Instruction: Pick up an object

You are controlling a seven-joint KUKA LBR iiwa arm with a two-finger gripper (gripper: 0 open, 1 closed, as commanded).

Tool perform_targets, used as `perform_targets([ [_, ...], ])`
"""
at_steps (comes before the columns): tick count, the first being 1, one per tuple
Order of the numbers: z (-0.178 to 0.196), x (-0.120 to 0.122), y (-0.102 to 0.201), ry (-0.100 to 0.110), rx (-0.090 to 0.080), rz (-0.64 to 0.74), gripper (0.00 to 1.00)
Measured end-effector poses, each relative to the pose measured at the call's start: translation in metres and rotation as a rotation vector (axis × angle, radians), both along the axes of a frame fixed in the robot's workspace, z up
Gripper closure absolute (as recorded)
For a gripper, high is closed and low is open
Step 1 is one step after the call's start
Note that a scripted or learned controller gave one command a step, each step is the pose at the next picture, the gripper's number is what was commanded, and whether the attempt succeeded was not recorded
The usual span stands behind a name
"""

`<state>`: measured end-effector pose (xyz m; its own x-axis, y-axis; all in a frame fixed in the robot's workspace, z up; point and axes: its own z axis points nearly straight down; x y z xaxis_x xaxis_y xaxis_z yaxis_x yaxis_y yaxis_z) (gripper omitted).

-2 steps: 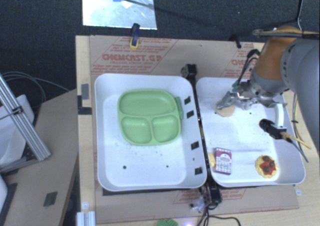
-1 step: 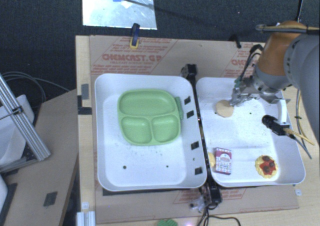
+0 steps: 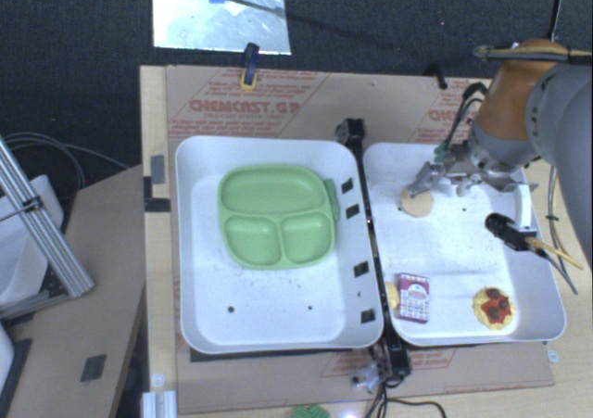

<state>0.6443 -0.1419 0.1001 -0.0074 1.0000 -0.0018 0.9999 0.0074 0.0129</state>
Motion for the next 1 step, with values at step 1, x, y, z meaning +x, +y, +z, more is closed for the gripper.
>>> perform_targets([
  [1, -0.0154, -0.0026, -0.0605, 0.01, -0.001, -0.01, 0.0],
])
